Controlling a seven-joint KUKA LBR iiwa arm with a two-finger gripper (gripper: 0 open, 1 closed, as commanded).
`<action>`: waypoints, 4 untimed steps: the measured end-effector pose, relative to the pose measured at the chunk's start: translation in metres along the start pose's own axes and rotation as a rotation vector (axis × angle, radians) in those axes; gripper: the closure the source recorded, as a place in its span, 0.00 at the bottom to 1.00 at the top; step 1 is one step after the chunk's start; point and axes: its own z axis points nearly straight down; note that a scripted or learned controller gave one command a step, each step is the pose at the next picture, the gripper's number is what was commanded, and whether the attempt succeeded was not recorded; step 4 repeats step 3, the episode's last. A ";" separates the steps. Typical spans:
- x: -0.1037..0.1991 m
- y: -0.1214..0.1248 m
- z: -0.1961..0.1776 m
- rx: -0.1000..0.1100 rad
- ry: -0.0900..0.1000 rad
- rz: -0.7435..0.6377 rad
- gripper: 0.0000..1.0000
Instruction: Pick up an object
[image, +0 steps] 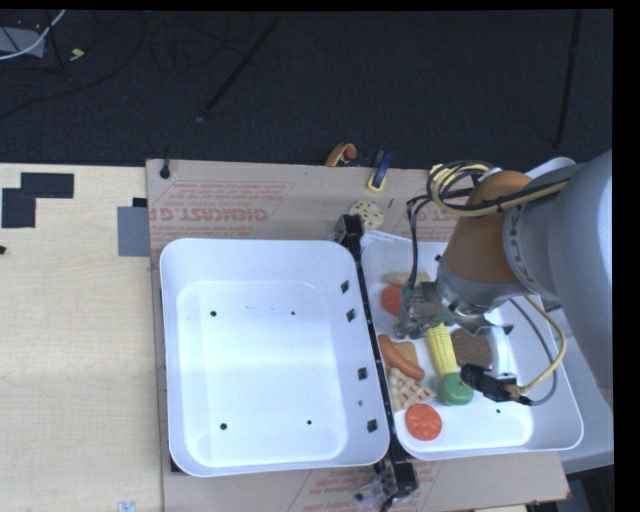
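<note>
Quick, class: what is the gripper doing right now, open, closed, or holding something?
Gripper: down in the right white bin among the toy foods, near the yellow corn cob; open or closed cannot be told.

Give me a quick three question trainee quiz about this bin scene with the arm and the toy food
1. True or false: the corn cob lies in the left bin.
2. Which bin is the gripper over: A left, B right?
3. Fill in: the round tomato is coloured ____.

Key: 1 false, it lies in the right bin. 2 B. 3 red.
</note>
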 end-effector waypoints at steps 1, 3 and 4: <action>-0.024 0.026 -0.032 -0.005 -0.001 0.001 1.00; 0.059 0.010 -0.108 -0.013 0.001 -0.006 1.00; 0.059 0.010 -0.108 -0.013 0.001 -0.006 1.00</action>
